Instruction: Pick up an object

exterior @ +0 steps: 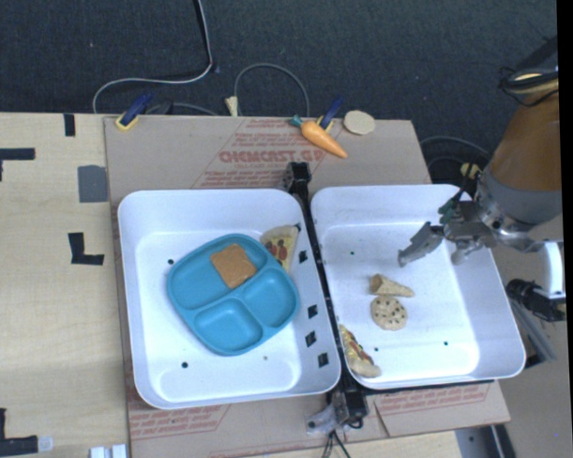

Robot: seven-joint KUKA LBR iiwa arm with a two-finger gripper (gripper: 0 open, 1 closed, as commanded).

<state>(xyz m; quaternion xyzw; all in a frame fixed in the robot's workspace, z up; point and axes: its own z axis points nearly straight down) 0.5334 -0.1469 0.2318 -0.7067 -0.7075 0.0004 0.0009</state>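
Nearest candidates for the pick: a pale tan wedge-shaped food piece (390, 285) and, just below it, a round chocolate-chip cookie (389, 313), both lying flat on the floor of the right-hand shallow white bin (478, 353), slightly left of that bin's middle. Close together, apparently not quite touching. Further off, at the bin's lower left corner against the wall, a browned pastry-like piece (358, 355).

To do the step well: pick one piece, probably the wedge, since closest to the pincer. Centre above it before descending, turn the fingers to straddle its narrow width, go low enough to get under its edges without scraping the bin floor, and keep the cookie outside the closing path. Flat, thin pieces slip easily, so a slow close and a straight lift seem wise.

Pincer (432, 245) above the upper middle of the right bin, up and to the right of the wedge, near but clearly apart from it. Fingers (414, 248) spread wide, released, nothing between them. Grey arm with orange band (528, 154) entering from the right edge of the frame.

Outward again: in the left white bin (139, 304), a blue compartmented plastic tray (234, 296) with a square brown toast slice (233, 266) in its upper section, and a pale slice-shaped piece (281, 240) beside the tray's upper right rim. Beyond the bins, on the cardboard sheet (171, 152) over the bench, an orange toy carrot (323, 139) and a small beige disc (360, 123) toward the upper centre.
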